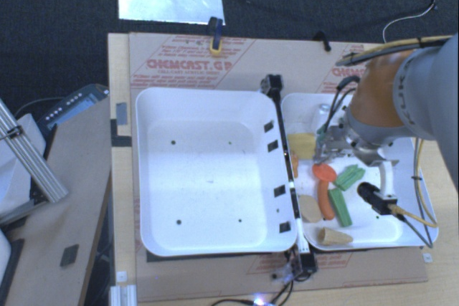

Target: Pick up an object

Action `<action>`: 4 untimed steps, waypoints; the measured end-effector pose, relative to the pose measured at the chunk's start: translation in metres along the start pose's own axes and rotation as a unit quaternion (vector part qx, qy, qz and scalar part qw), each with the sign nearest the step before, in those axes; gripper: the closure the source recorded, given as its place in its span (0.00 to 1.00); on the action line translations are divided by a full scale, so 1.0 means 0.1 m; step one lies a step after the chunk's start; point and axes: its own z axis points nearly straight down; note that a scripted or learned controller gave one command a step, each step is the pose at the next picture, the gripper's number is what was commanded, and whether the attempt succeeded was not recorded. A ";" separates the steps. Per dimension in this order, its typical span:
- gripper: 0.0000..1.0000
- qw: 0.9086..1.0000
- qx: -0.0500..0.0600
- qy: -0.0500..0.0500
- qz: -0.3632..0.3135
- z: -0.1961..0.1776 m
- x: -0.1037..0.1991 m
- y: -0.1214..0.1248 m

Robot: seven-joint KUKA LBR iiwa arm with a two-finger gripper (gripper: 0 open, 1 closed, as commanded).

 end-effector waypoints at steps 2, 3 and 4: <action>0.00 1.000 0.001 0.000 0.001 -0.07 -0.22 0.19; 0.00 1.000 0.004 0.001 0.001 0.13 -0.13 -0.36; 1.00 1.000 0.000 0.000 0.000 0.01 -0.13 -0.33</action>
